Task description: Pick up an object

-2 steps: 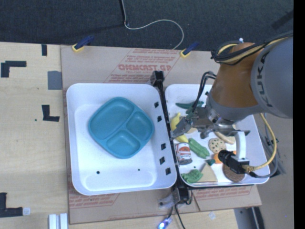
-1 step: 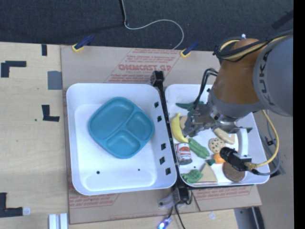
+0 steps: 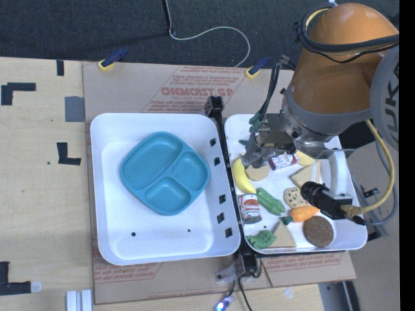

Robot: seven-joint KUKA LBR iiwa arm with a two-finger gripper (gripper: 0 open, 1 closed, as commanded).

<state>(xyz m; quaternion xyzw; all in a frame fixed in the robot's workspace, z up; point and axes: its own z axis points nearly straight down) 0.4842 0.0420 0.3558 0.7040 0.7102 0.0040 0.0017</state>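
Observation:
My gripper hangs low over the back left corner of the right bin, under the orange and grey wrist. Just below it lie a yellow banana and a round tan piece. A small purple and white packet sits to its right. Nothing can be made out held in the gripper; its tips are dark and blend with the clutter beneath.
The right bin also holds a green pickle, a small can, a carrot, a brown round cookie, a dotted cracker and a green leaf. A blue divided plate lies in the left bin.

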